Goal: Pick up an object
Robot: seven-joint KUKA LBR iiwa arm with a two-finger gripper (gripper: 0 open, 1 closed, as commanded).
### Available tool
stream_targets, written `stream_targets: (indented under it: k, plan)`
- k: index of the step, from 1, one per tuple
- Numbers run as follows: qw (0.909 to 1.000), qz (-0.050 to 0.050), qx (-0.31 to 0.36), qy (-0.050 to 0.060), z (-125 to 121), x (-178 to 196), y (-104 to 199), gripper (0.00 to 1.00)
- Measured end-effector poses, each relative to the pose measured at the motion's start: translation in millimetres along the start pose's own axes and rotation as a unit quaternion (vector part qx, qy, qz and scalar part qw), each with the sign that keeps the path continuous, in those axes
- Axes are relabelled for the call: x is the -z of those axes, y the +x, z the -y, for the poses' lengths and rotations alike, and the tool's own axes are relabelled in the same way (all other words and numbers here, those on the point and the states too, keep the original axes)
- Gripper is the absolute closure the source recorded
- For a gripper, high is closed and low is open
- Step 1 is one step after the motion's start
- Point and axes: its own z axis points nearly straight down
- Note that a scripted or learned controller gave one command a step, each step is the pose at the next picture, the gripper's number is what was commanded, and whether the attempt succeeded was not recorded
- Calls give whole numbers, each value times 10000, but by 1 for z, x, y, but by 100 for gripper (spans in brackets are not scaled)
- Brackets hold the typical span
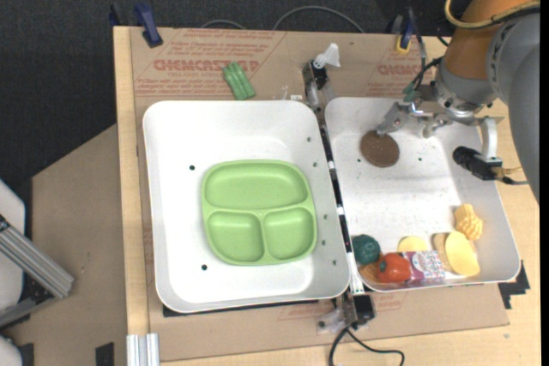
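gripper (396, 121) of the arm stood low in the far part of the right bin (403, 210), just above and to the right of a flat brown round object (379, 149), which looked like a toy cookie or a small patty. whether the fingers were apart or together could not be told, because the slant view did not separate them clearly, and nothing was seen between them.

the brown disc lay flat on the bin floor, alone, well apart from the other things. it seemed light and stiff, probably plastic, not fragile. because it was so thin and flat, taking hold would be difficult in my judgement: the fingers must come down on two opposite edges and go almost to the floor, otherwise they slide over the top.

farther out, in the near right corner of the same bin, lay a group of toy foods: a dark green piece (367, 249), a red tomato (394, 267), some yellow pieces (461, 254) and a ridged yellow one (468, 221). they touched each other, so they would be harder to separate.

the left bin (171, 184) held a green divided plate (257, 211).
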Motion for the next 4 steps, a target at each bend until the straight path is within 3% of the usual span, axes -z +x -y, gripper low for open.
stream_targets:
  k: [1,2,3,4]
  plan:
    - [10000,-8,22,-9,-1,12,4,100]
    - [10000,-31,7,61,92,61,25,100]
    - [10000,-3,11,-6,92,144,5,100]
    - [10000,-18,30,28,74,141,20,100]
